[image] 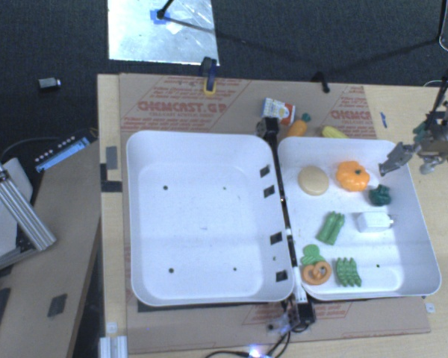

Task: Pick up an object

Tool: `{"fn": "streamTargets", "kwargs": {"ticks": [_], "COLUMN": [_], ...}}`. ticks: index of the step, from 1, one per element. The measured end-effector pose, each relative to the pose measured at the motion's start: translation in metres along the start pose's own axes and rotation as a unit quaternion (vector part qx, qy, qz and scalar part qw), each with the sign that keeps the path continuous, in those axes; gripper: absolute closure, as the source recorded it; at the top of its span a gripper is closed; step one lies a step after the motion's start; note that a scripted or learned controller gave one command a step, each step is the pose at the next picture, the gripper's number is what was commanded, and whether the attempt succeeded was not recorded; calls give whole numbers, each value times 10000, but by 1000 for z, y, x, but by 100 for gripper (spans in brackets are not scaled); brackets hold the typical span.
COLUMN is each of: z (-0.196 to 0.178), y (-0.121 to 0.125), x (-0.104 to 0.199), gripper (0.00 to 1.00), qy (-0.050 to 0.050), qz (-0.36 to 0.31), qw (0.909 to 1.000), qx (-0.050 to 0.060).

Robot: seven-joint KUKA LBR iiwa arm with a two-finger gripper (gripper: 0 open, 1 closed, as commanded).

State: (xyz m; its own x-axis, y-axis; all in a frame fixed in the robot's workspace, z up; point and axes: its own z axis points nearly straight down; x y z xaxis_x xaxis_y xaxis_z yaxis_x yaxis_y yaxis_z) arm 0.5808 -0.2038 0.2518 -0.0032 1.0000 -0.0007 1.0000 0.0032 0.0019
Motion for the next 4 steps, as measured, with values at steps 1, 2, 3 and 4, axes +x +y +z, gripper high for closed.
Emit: {"fn": "streamTargets", "kwargs": {"ticks": [1,2,3,4], "z": [174,166,168,166], "y": [-48,40,-32,21], "x": [-2,-2,-3,29], "gripper": [0,0,0,0], "qy": [15,-10,8,1], "qz": [25,-25,22,-29], "qw": [10000,10000,10000,10000], "qx": [38,-35,32,-21]}}
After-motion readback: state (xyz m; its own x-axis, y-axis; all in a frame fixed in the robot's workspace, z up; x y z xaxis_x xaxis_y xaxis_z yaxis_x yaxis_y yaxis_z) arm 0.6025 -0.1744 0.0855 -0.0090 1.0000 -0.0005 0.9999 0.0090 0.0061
